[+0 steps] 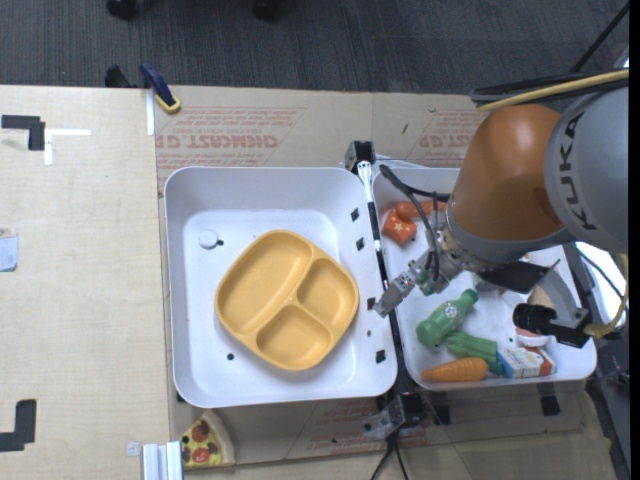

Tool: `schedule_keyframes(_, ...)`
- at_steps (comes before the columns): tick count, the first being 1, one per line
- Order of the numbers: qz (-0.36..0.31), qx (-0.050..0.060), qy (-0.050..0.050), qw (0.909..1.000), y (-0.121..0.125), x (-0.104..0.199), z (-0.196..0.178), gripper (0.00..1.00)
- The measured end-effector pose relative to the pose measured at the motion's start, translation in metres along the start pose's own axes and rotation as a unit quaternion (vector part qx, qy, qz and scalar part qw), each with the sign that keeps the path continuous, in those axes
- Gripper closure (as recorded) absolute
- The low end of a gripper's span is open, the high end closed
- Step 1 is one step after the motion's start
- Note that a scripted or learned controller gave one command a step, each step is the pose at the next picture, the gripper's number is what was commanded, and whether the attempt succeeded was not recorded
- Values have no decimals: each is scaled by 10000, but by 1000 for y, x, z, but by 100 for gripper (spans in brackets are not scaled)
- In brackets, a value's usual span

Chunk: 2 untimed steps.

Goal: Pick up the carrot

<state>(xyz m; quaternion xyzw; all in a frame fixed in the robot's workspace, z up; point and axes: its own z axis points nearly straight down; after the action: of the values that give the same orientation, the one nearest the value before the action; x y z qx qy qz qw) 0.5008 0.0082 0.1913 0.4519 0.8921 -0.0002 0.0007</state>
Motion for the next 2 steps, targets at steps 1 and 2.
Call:
schedule_keyframes(1,-1421,-1,2,9898,16,59,-12,0)
schedule_keyframes(2,-2490,-9,-11,9685,15,-15,0,0)
